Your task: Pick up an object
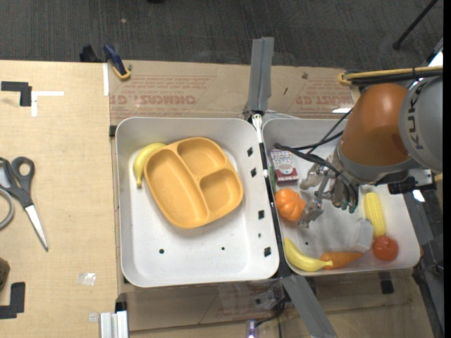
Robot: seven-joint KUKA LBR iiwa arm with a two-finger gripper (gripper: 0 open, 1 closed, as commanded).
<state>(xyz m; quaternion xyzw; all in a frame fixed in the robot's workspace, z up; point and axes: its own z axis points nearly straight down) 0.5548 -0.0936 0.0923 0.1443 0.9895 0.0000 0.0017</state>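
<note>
legible markings — letters "ku" in black on the grey arm housing (423, 129); red printing on the cardboard sheet (169, 90) reads inverted, not decipherable; small carton (283, 166) bears a label — too small to read.

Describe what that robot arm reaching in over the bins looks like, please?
The arm is bulky and rounded, with a glossy orange band above the wrist and a grey shell bearing dark KUKA lettering. Black cables loop off the wrist. The gripper is a cluster of bare silvery metal parts.
</note>
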